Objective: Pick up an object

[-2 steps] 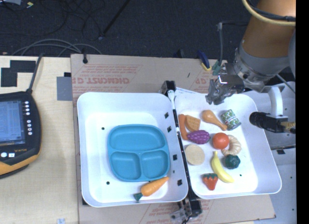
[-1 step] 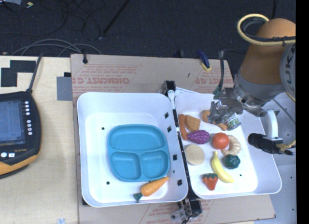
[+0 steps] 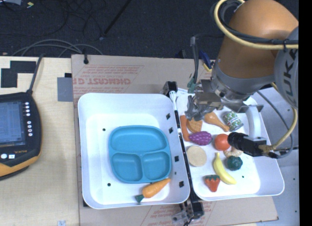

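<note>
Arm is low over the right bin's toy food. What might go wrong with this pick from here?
1. The jaws hang over a crowded spot: the orange piece, purple grapes and drumstick lie close together, so a grasp may clip two or push one aside.
2. That orange piece sits near the right bin's inner wall; the descent might strike it.

Around me: dark floor (image 3: 146, 25) strewn with cables (image 3: 53, 41); brown cardboard sheet (image 3: 122, 71) under my workspace; pale tabletop (image 3: 53, 181) at view's left, bearing control pendant (image 3: 14, 132).
</note>
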`<action>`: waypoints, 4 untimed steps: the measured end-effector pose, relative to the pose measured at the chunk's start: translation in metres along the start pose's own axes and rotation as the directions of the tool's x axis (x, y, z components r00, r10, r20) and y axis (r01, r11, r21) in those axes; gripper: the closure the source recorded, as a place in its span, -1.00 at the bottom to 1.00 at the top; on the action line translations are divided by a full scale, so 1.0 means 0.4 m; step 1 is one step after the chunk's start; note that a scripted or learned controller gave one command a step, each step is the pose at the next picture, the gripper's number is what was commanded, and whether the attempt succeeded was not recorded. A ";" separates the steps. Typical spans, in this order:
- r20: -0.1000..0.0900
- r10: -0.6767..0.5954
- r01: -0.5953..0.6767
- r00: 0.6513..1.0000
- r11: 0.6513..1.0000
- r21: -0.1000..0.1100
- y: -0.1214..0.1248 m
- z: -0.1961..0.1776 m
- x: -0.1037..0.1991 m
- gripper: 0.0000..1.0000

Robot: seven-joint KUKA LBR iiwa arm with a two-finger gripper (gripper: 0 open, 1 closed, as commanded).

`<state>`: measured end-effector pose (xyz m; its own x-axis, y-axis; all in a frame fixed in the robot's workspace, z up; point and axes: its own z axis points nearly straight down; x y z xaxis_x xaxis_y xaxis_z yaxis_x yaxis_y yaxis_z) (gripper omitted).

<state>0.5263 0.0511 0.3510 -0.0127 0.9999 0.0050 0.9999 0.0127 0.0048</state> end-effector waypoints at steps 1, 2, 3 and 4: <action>0.004 0.015 -0.015 1.000 1.000 0.000 -0.130 -0.178 -0.089 1.00; 0.006 0.013 -0.013 1.000 1.000 0.024 -0.138 0.415 -0.055 1.00; 0.003 0.008 -0.008 1.000 1.000 0.003 -0.126 0.219 0.065 1.00; 0.000 0.005 -0.005 1.000 1.000 -0.005 -0.121 -0.075 0.212 1.00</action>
<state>0.4768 0.1351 0.3812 -0.0076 1.0000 0.0052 0.9999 0.0076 0.0101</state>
